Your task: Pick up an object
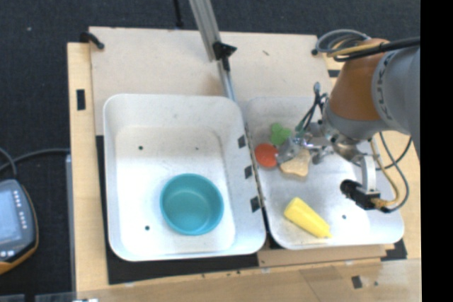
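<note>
The right bin (368, 226) holds a green object (280, 132), a red round object (266, 155), a tan bread-like piece (296, 166) and a yellow object (306, 217). My gripper (303, 146) hangs low over the bin's left part, right above the tan piece and beside the green and red objects. The arm's orange band and grey wrist reach in from the right. A teal bowl (191, 204) sits in the left bin (141, 124).
A slanted metal pole (202, 10) rises from the bench behind the bins. Cables loop near the arm at the back right (340, 42). A handheld controller (14, 219) lies off the bench at left.
</note>
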Controlling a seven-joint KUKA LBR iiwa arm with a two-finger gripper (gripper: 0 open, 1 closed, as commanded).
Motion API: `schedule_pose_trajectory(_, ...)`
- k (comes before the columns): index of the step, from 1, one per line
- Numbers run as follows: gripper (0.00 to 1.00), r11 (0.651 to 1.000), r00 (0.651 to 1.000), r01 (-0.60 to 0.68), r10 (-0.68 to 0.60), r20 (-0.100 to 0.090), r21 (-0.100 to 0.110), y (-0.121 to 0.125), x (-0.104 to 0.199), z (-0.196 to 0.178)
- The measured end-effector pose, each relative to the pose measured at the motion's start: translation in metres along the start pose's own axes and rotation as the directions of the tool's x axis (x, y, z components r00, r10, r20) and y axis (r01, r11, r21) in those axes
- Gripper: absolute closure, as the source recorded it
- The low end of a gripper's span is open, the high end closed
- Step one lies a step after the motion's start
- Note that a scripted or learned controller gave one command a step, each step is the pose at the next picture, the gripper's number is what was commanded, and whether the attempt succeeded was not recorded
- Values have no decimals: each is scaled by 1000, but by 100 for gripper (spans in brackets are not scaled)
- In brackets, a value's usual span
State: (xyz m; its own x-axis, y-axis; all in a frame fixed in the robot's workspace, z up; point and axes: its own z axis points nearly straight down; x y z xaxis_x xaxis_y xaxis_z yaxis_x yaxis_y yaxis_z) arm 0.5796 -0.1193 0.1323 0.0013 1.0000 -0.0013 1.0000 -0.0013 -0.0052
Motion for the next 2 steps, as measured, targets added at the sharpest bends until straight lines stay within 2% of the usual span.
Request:
schedule_pose_trajectory(1,100,1000,1000,-5,5,-1,-9,2,0,-15)
schedule_pose_trajectory(2,100,1000,1000,3,-3,1,-11,12,-8,-70)
